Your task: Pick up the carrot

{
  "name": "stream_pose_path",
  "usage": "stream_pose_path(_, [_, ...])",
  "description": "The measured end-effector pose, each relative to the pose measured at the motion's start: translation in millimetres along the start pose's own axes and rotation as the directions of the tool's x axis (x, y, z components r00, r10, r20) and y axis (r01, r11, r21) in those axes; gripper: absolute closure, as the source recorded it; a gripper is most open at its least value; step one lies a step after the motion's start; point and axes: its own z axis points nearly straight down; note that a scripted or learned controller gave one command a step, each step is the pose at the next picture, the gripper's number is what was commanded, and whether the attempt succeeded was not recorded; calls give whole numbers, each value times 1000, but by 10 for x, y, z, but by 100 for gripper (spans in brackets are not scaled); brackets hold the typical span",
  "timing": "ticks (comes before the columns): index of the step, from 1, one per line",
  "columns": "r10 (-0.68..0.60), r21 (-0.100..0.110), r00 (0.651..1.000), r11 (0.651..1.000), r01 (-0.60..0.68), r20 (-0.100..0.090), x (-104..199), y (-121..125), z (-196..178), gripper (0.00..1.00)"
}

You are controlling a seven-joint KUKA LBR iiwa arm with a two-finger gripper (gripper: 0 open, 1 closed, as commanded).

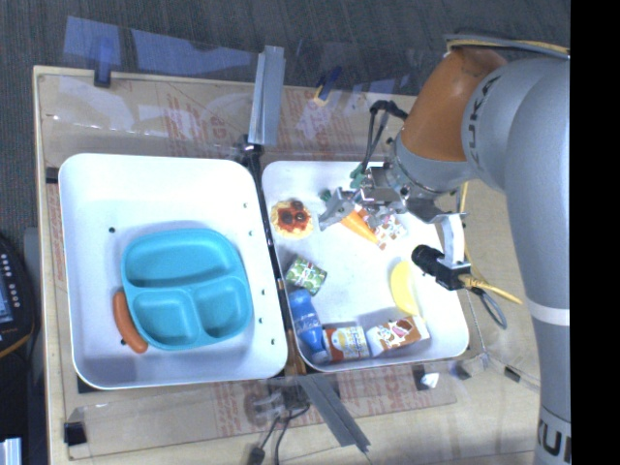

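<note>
The orange carrot (358, 225) lies in the upper part of the right bin (441, 342), pointing down and to the right. My gripper (355, 204) is low over the carrot's upper end and covers part of it. The grey arm with its orange band reaches in from the upper right. Whether the carrot is held cannot be made out from this angle.
Around the carrot lie a small pizza toy (291, 217), a white-and-red packet (389, 229), a green can (306, 275), a yellow fruit (403, 287), a blue bottle (306, 324) and a carton (397, 332). The left bin (87, 187) holds a blue divided plate (186, 287) and a sausage (129, 321).
</note>
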Motion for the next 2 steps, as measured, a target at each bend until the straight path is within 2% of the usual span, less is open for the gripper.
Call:
stream_pose_path(1, [28, -1, 1000, 1000, -28, 1, 336, 678, 846, 0])
stream_pose_path(2, [533, -2, 846, 846, -533, 1, 552, 659, 984, 0])
